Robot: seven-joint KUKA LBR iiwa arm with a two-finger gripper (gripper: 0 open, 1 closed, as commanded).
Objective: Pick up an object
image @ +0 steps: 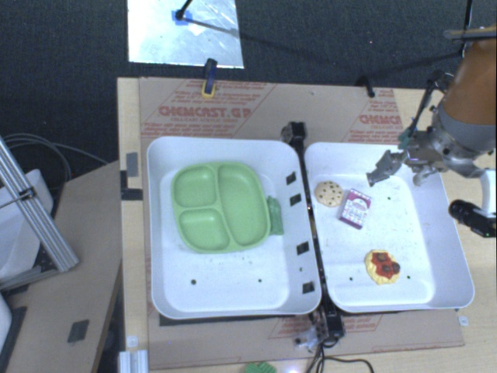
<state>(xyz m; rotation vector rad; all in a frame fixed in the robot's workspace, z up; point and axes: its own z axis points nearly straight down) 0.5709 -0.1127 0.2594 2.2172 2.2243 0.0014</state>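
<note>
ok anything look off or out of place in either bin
Nothing is spilled or broken. The green divided plate lies askew in the left bin, with a small green piece wedged at its right edge. The right bin holds a cookie, a purple box and a toy pizza, lying apart.

We are looking down on a tan counter (85, 231) lying over a dark carpeted floor (62, 61). A shiny silver sheet (185, 23) is resting on the floor beyond it, catching the light, while an aluminium frame rail (35, 216) is slanting across at the left, with grey cables (54, 148) trailing near it.
</note>
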